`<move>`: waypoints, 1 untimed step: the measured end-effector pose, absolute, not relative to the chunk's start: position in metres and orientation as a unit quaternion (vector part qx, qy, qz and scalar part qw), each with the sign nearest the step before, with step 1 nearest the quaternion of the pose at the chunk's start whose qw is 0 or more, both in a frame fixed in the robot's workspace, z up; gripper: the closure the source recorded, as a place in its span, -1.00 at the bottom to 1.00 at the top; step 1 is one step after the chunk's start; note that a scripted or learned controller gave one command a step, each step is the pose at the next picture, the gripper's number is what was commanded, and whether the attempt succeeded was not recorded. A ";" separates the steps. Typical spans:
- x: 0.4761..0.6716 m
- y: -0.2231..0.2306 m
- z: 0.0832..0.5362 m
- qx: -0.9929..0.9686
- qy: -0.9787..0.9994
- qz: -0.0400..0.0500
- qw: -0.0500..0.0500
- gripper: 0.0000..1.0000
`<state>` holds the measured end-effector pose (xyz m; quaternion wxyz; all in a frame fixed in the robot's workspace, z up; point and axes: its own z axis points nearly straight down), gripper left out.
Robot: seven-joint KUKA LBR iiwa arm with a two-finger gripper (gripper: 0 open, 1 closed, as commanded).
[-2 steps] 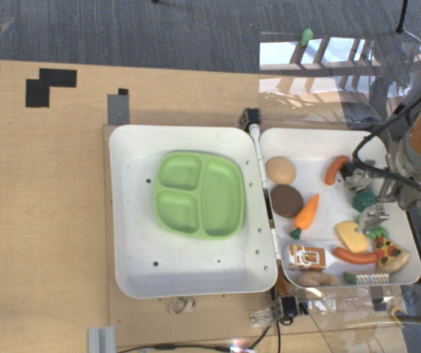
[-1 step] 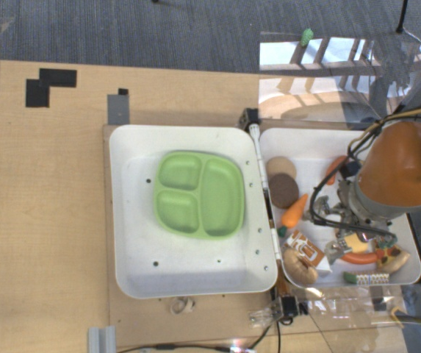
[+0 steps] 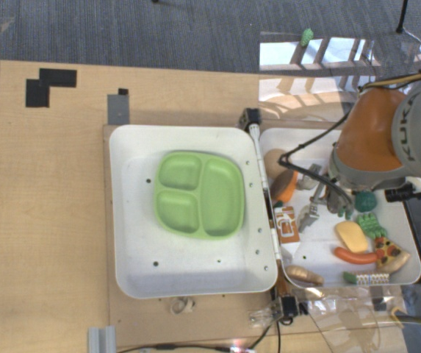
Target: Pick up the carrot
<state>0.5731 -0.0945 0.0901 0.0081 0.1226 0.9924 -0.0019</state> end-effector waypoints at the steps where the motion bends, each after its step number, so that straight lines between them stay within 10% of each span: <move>1: 0.645 -0.114 0.088 0.140 0.990 0.000 0.007 -1.00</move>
